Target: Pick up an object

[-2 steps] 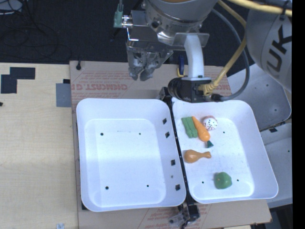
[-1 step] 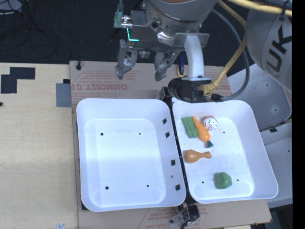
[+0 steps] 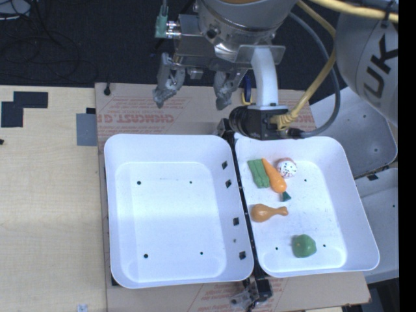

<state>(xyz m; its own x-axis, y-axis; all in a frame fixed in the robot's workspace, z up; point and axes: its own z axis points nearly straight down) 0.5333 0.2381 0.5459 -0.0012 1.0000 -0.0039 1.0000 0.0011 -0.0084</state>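
Observation:
My gripper [image 3: 193,95] hangs high over the back edge of the bench, above the seam between the two bins, open with nothing between its fingers [image 3: 164,87]. In the right bin [image 3: 354,194] lie an orange carrot [image 3: 275,176], a green strip [image 3: 258,173] beside it, a white ball with dots [image 3: 286,168], a tan drumstick-shaped toy [image 3: 267,212] and a green lump [image 3: 303,246]. All of them are well below and to the right of the gripper.
The left bin [image 3: 117,200] sits beside the right one, joined by a dark hinge strip [image 3: 237,200]. Both rest on a cardboard sheet [image 3: 130,112] over a pale wooden bench [image 3: 45,226].

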